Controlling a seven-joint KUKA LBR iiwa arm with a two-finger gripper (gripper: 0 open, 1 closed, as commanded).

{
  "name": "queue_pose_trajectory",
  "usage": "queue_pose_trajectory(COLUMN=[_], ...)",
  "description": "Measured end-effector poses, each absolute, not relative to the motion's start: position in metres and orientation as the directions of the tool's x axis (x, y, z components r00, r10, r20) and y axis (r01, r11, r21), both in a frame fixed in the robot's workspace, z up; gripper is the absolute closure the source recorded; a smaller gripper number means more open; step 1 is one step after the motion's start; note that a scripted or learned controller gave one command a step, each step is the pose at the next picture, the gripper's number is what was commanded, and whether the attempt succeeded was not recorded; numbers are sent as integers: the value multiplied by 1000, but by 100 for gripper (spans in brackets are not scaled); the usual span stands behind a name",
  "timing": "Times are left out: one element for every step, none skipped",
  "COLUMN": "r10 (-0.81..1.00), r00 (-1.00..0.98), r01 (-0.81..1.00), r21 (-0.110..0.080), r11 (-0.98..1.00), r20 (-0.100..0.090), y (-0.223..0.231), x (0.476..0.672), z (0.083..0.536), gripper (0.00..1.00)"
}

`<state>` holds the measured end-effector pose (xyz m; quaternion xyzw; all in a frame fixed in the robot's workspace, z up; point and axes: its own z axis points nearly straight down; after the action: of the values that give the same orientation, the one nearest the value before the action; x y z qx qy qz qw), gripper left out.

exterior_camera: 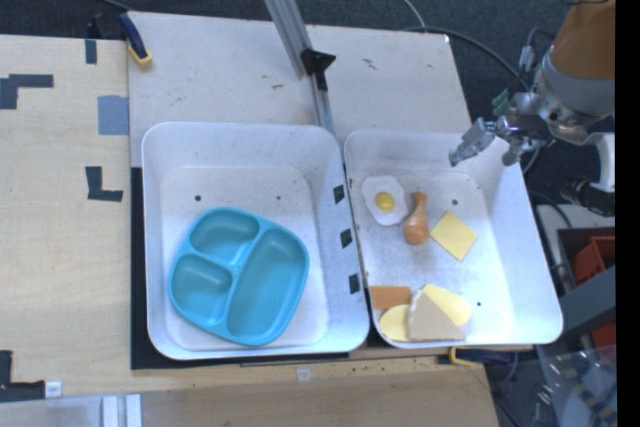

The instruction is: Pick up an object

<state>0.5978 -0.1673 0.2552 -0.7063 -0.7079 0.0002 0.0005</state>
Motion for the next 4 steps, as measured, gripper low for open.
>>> queue_pose_trajectory(r10=[1000,1000,1000,1000], r00=[-3,1,-3,-2], r01=[1000,1000,1000,1000], r21=[-7,-4,-4,5], r11=[3,-1,3,2], r20=[0,-1,2,0], y=[-147,-152,-107,-88], x=[630,588,546,490], z=[130,155,166,268], gripper=[0,0,0,0])
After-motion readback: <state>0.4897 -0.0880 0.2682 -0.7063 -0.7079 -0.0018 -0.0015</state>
